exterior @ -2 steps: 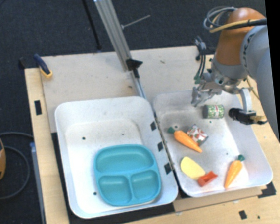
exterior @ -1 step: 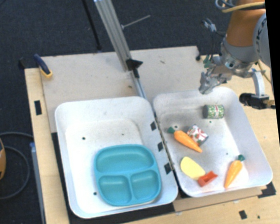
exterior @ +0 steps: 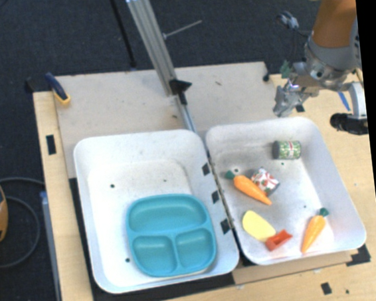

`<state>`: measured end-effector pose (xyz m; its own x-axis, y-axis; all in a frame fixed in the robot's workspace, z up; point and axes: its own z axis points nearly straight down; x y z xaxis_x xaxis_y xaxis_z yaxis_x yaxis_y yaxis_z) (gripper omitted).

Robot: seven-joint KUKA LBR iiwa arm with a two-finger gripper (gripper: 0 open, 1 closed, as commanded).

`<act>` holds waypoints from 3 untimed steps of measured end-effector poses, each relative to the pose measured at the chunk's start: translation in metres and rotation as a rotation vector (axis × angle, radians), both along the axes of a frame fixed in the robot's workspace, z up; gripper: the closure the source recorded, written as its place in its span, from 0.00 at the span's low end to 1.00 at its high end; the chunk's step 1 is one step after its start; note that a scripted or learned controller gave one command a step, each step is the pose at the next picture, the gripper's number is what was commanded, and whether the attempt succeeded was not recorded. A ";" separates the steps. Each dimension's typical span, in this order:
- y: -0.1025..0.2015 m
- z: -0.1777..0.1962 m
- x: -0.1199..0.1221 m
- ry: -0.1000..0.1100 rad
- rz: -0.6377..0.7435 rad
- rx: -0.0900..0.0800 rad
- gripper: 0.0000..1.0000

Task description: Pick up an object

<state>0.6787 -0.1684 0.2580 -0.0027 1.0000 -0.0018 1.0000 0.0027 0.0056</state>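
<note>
Camera view, contents listed against the right-hand shallow white plastic bin (exterior: 335, 184) as your landmark.

- Grey two-finger gripper (exterior: 286, 106): hangs just beyond the bin's far rim, outside it and above the bench, below the arm's orange band. Nothing sits between its fingers. How far the jaws are parted you cannot tell at this size. Judged a standby or approach position, since no object lies beneath it.
- Small green cylindrical can (exterior: 287, 149): on its side near the bin's far wall, the candidate nearest the gripper.
- Orange plastic carrot with green top (exterior: 251, 188): mid-bin, lying slantwise, touching or just beside a small red-and-white crumpled packet (exterior: 266, 180).
- Yellow rounded plastic piece (exterior: 257, 225): toward the bin's near-left corner, with a small red block (exterior: 278, 240) just beside it.
- Second orange plastic carrot (exterior: 313, 231): near the bin's near-right wall, apart from the others.
- Teal three-compartment plastic tray (exterior: 171, 236): in the neighbouring left-hand white bin (exterior: 98, 189), flat and wide, likely a poor fit for your jaws.

Loose scatter suits single picks; you'd probably find the can or the isolated carrot easiest.
</note>
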 end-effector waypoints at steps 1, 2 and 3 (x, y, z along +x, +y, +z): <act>0.057 0.004 -0.020 0.003 0.004 0.002 1.00; 0.108 0.011 -0.040 0.004 0.004 0.003 1.00; 0.161 0.003 -0.068 0.006 0.003 0.002 1.00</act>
